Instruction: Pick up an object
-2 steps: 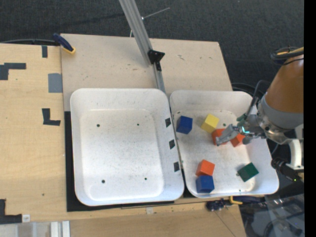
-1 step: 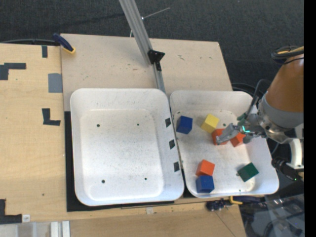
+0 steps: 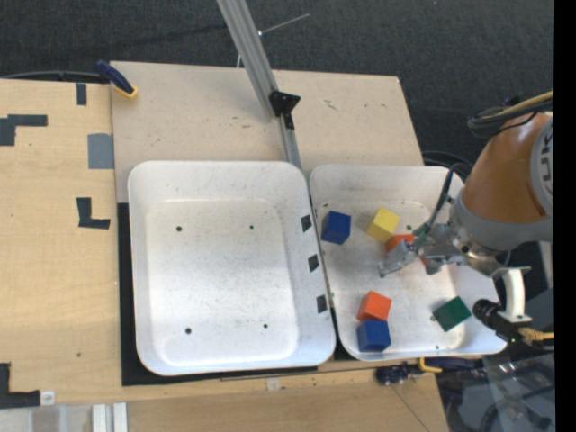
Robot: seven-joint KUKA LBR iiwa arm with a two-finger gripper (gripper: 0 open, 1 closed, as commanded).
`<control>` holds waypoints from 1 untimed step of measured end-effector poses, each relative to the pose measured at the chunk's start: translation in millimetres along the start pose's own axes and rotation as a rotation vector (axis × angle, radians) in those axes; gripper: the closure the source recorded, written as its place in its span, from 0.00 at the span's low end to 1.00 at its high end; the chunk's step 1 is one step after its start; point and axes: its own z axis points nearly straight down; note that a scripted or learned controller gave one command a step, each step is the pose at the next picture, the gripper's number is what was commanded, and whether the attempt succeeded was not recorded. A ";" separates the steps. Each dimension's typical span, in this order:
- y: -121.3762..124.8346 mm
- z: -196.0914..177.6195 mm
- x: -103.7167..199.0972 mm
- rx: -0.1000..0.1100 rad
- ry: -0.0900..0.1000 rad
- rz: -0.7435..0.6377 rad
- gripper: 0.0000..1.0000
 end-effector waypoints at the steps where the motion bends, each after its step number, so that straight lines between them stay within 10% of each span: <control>1: 3.5 46.9 -5.2 0.000 0.000 0.001 0.00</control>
